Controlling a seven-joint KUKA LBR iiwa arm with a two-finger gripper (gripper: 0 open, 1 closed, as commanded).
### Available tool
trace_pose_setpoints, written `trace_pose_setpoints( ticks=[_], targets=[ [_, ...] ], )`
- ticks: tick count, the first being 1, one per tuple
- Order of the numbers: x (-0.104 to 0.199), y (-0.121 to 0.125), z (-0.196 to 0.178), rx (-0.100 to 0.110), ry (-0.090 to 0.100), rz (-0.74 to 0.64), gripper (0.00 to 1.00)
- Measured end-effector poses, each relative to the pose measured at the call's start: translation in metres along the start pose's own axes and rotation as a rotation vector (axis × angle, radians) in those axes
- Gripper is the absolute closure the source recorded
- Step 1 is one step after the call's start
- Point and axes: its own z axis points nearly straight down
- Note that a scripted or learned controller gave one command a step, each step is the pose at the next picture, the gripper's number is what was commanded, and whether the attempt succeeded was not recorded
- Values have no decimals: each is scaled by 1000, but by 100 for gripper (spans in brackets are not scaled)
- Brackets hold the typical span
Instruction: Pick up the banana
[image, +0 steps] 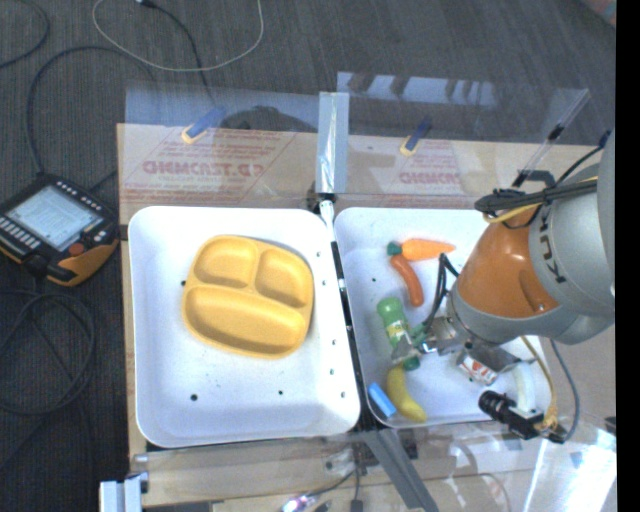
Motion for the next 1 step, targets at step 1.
trace_pose_setpoints(
  ticks=[1],
  targets=[
    [0, 0, 5, -4, -4, 176, 0]
  ],
)
